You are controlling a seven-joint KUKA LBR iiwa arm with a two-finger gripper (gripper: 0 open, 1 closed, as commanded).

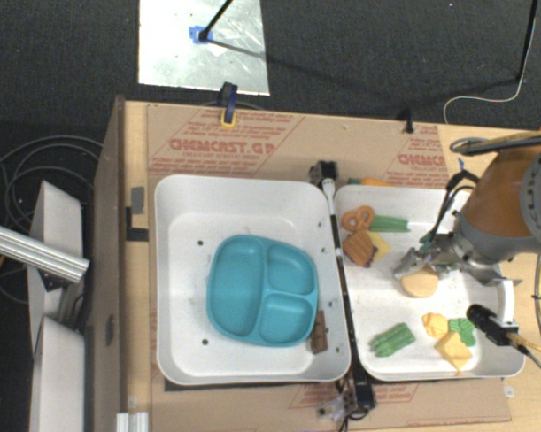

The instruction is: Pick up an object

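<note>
Two white bins (253, 197) are shown on a cardboard-covered bench. Gripper (421, 263) is poised over a pale round piece (419, 284) in the right bin; finger state cannot be told. Descent should be centred before closing.

- The grey arm (510, 206), orange-banded above the wrist, reaches in from the right and slopes down toward the left.
- Its gripper (417, 263) hangs low, pointing left and downward.
</note>
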